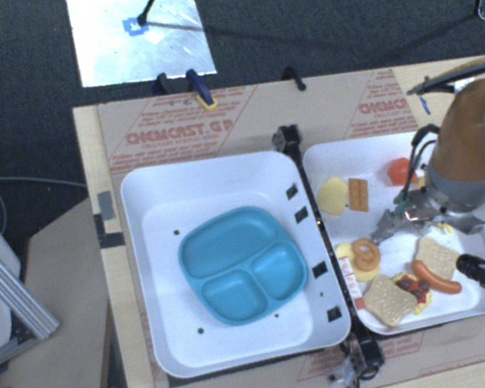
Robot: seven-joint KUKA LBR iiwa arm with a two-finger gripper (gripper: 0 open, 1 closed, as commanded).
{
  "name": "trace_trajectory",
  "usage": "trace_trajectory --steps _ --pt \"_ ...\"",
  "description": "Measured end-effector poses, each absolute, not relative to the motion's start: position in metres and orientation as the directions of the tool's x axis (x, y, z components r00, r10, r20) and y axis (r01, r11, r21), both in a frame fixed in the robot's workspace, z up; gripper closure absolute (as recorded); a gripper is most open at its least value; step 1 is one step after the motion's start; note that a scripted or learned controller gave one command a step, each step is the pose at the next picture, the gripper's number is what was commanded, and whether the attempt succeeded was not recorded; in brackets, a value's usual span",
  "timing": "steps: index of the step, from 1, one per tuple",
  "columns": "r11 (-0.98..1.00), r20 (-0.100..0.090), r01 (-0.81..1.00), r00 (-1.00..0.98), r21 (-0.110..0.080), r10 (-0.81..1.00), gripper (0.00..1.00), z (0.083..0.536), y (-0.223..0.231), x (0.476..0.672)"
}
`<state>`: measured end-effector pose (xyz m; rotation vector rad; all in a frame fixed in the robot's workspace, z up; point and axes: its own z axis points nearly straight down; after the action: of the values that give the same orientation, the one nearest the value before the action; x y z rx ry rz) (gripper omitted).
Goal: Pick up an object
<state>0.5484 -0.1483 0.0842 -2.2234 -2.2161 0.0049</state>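
Closest to the camera is the grey arm (477, 135) with its orange band, which comes in from the right and bends down over the right bin (320, 162). Under everything lies the worktop (246, 105), a brown board with red print. On it stand two white bins side by side. Inside the left bin (152, 203) rests a blue divided plate (240, 262), well apart from the arm.

All toy food is in the right bin: two bread slices (389, 300), a hot dog (436, 278), a yellow piece (333, 192), a small brown block (358, 195), a donut (365, 255) and a red tomato (398, 171).

At the smallest scale, the tool (390, 224) hangs low just beside the donut, but whether it is spread or pressed together I cannot tell. Nothing is seen between its tips, so I judge the pick is not yet done: closing on an object and lifting it are left.
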Motion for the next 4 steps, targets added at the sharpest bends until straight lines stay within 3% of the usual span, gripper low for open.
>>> trace_trajectory --steps 1,2,3,4 --pt "-0.005 -0.002 1.0 0.005 -0.002 1.0 0.0 0.084 -0.191 0.483" --pt "0.009 0.002 1.0 -0.009 0.002 1.0 0.0 0.094 -0.125 0.488" --pt "0.003 0.0 1.0 -0.003 0.004 1.0 1.0 0.105 -0.128 0.488" --pt "0.004 0.0 1.0 -0.004 0.0 1.0 1.0 0.084 -0.112 0.487"
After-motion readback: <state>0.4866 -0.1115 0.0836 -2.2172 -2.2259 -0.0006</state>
